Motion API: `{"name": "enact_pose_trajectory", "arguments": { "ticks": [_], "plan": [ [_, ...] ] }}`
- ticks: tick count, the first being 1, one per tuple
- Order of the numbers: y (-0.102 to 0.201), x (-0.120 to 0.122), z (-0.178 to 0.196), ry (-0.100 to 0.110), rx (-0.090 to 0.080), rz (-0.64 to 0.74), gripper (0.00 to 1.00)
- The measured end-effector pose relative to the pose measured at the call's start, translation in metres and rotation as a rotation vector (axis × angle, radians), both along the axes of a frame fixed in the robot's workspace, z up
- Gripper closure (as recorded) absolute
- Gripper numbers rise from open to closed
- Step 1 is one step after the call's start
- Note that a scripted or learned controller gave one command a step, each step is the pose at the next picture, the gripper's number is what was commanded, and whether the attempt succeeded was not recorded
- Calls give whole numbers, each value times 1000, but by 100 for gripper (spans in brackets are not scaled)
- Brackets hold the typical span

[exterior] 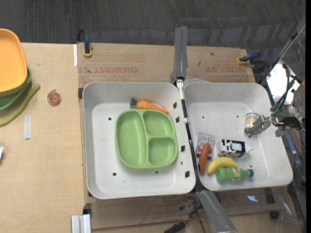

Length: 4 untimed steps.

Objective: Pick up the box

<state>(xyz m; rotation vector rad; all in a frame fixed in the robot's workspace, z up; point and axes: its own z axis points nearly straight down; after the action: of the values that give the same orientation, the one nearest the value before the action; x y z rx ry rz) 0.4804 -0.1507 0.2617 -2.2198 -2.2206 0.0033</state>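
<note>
From where I stand the job looks barely begun: the box (235,147), a small black-and-white carton, lies flat on the floor of the right bin (228,98), toward its near side, and nothing is touching it. The end effector (265,124) hangs over the far right part of that same bin, close beside a small tin can (251,122), and well apart from the box; whether it is open or closed I cannot tell, as its tip blurs against the can. So, as I judge it, the whole reach, descent, grip and lift are still to do. The box has close neighbours: a banana (221,164) just in front of it, a green bottle (234,174) lying beyond that, a red sausage-shaped toy (204,153) and a small printed packet (204,139) to its left, which could crowd a grasp. The left bin (97,144) holds a green divided plate (146,139) with a toy carrot (151,106) at its far edge. Both bins sit on a cardboard-covered worktop (126,62) held with clamps; to the left are stacked orange and green plates (10,69) and a small pink thing (54,97), and dark carpet lies beyond.
</note>
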Motion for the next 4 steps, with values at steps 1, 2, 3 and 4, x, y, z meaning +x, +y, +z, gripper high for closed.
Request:
{"name": "enact_pose_trajectory", "arguments": {
  "ticks": [1, 2, 3, 4],
  "plan": [
    [37, 27, -148, -28, -4, -136, 0],
    [48, 9, -155, -45, -20, 135, 0],
    [50, 13, -142, -56, -18, 136, 100],
    [7, 41, -76, 0, -2, -122, 100]
  ]
}}
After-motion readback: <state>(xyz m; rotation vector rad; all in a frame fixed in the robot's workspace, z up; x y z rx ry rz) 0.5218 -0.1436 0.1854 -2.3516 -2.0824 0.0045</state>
